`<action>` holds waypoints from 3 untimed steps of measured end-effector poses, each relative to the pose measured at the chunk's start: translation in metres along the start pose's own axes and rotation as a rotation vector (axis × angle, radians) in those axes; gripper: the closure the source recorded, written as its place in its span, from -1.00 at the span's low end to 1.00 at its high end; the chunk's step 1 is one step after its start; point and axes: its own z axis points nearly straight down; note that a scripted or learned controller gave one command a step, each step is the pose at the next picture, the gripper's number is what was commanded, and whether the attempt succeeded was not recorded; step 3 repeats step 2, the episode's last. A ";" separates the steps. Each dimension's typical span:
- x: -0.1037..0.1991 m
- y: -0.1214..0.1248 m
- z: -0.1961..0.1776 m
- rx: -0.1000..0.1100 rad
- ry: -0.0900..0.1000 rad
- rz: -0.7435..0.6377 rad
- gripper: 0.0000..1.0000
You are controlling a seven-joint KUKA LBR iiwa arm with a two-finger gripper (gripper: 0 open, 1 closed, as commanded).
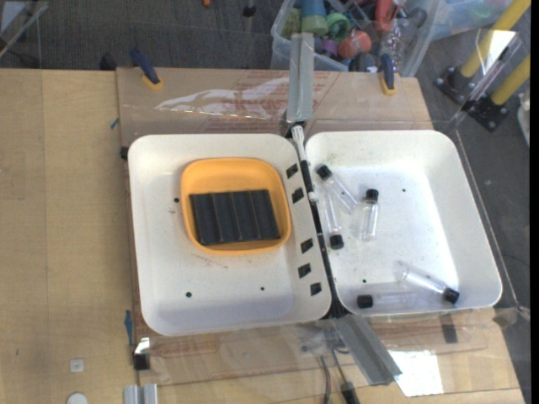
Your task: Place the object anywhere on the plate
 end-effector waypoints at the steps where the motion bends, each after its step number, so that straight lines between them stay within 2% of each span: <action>1: -0.008 -0.003 0.000 0.001 0.001 -0.366 1.00; 2: -0.009 -0.004 0.000 0.001 0.002 -0.594 1.00; 3: -0.009 -0.004 0.000 0.001 0.002 -0.594 1.00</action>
